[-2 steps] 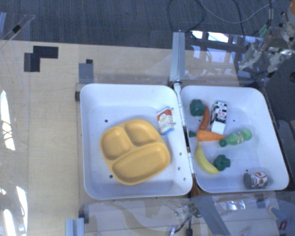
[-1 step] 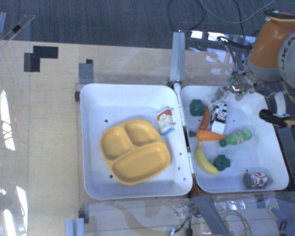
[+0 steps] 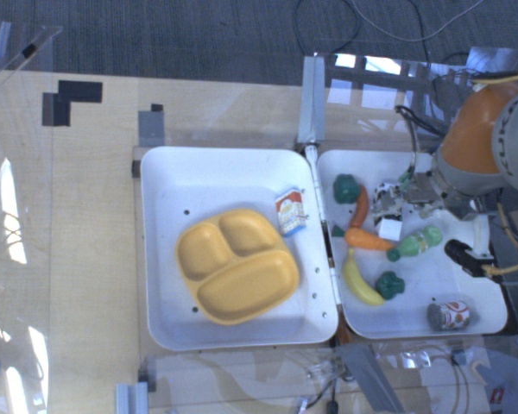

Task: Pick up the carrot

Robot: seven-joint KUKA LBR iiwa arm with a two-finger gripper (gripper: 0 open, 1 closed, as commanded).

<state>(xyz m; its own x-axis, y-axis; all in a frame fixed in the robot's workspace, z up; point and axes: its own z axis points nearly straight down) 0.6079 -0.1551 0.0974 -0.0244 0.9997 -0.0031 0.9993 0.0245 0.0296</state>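
While hemmed by banana (image 3: 362,282), carrot (image 3: 369,241), gripper (image 3: 387,206) near

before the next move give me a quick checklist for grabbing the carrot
1. carrot in view in the right bin: ok
2. end effector above the carrot: ok, it sits just up and right of it
3. carrot free of neighbours: not ok, banana, sausage and green bottle crowd it
4. carrot between the fingers: not ok
5. finger opening: cannot tell
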